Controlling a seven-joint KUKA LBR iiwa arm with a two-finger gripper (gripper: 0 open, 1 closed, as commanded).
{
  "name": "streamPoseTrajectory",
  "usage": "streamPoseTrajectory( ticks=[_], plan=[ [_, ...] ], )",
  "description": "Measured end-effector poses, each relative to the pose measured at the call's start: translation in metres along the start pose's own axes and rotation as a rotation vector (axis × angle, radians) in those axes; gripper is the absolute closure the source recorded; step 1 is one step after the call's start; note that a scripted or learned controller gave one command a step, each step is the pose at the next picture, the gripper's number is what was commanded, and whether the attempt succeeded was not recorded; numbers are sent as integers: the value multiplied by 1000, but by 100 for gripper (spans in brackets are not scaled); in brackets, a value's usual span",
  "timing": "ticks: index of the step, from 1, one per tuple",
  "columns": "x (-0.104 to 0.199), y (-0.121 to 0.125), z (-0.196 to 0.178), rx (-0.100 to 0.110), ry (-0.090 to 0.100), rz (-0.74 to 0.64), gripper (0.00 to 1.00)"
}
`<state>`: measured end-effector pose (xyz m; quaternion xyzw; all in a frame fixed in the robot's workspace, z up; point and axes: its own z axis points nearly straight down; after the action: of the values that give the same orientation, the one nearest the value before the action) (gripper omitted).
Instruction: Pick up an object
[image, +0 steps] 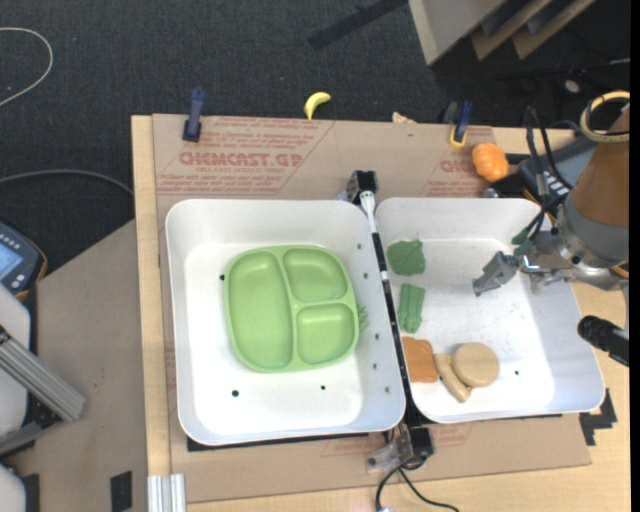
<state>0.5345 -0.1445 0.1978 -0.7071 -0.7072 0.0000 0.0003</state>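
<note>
The end effector (497, 274) hangs over the right bin (560, 400), near its middle, fingers apart with nothing between them. Closest to it, out to the view's left, lies the green stick (411, 306), its long axis running up and down the bin, with a green leafy piece (406, 256) just above it. Lower down sit an orange block (418, 360) and a tan round (473, 366), touching. My guess is the stick is the easiest reach, sideways and slightly down. Across the divider, the left bin (200, 400) holds a green tray (292, 308).
</note>
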Motion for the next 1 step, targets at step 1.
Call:
streamPoseTrajectory(
  ticks=[1],
  plan=[
    [1, -41, -221, -14, -5, -2, 0]
  ],
)
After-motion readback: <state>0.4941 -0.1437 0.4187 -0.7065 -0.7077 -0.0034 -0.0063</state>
